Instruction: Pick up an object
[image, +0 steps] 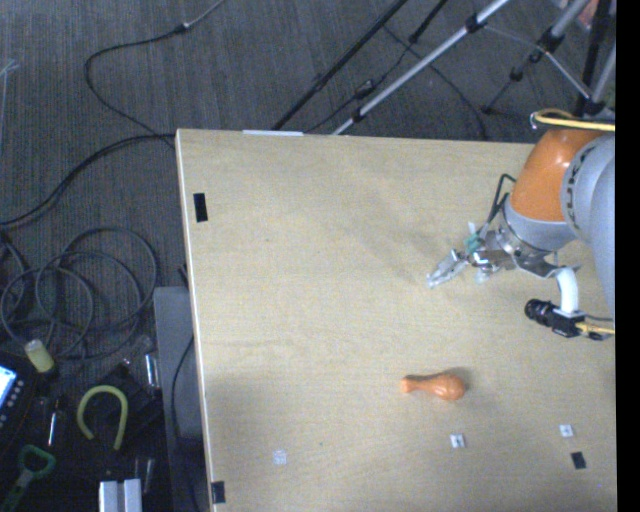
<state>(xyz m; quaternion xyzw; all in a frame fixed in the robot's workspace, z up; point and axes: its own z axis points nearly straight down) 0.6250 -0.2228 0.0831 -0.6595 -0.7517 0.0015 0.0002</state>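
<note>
Orange pear-shaped toy (435, 386) lies on your bench (300, 300), no readable label; tool (443, 270) sits well apart above it, grip state can't tell.

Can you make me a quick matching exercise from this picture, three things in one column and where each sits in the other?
Things:
1. orange object
2. tool
3. black marker

Places:
A. near the bench's left edge, toward the far side
B. on the bench top, nearer the camera than the arm
C. above the bench, at the end of the arm reaching in from the right

Pairs: 1-B, 2-C, 3-A
</note>
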